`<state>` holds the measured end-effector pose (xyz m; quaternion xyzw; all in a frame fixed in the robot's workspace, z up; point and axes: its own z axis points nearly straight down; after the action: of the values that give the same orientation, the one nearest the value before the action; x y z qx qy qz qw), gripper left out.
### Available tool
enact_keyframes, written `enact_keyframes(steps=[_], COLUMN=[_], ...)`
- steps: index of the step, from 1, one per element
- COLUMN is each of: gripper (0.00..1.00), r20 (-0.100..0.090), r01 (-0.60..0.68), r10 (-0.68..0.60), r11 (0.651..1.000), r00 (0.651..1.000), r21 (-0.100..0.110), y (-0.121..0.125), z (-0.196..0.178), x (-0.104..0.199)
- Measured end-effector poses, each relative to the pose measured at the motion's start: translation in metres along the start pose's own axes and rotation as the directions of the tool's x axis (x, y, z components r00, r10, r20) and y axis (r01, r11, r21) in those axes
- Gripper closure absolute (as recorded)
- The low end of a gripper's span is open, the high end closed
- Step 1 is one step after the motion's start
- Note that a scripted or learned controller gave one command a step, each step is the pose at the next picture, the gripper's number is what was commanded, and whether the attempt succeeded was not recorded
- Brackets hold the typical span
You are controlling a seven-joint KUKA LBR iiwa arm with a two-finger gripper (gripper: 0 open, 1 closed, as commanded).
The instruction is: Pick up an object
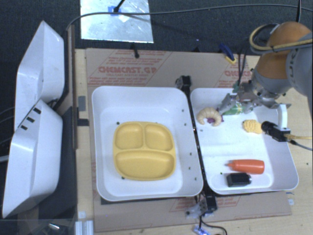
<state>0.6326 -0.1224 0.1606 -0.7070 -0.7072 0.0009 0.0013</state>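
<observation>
Item 1, nearest you: black block [238, 179], small, lying flat in the right bin [220, 148], close to its front wall.

Item 2: orange piece [247, 166], long and rounded, lying on its side just behind the black block. You cannot tell whether the two touch.

Item 3: yellow ridged piece [252, 126], small, on the floor of the right bin toward its right side, well apart from items 1 and 2.

Item 4: tan curved piece [209, 116], crescent-shaped with a purple patch at one end, in the rear half of the right bin, near the wall it shares with the left bin [105, 131].

Item 5: green scrap [235, 109], small, just beside the tan curved piece on its right. You cannot make out what it is.

Item 6: gripper [226, 105], low over the rear of the right bin, its tip just beside the tan curved piece and right at the green scrap. You cannot tell how far the claw is open, nor whether it has hold of anything. The arm [282, 58] reaches in from the right.

Item 7: yellow divided tray [145, 149], three compartments, flat in the middle of the left bin, alone there.

Item 8: cardboard sheet [122, 68], printed in red, under both bins.
</observation>
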Motion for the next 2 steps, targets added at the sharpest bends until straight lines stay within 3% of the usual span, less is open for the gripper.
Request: enact_keyframes(steps=[1, 2], gripper=[0.00, 1.00], r20=[0.000, 0.001], r01=[0.000, 0.000], r10=[0.000, 0.000], r11=[1.000, 1.000], r00=[1.000, 1.000], r21=[0.000, -0.006], y=[0.003, 0.005], z=[0.062, 0.048], x=[-0.002, -0.002])
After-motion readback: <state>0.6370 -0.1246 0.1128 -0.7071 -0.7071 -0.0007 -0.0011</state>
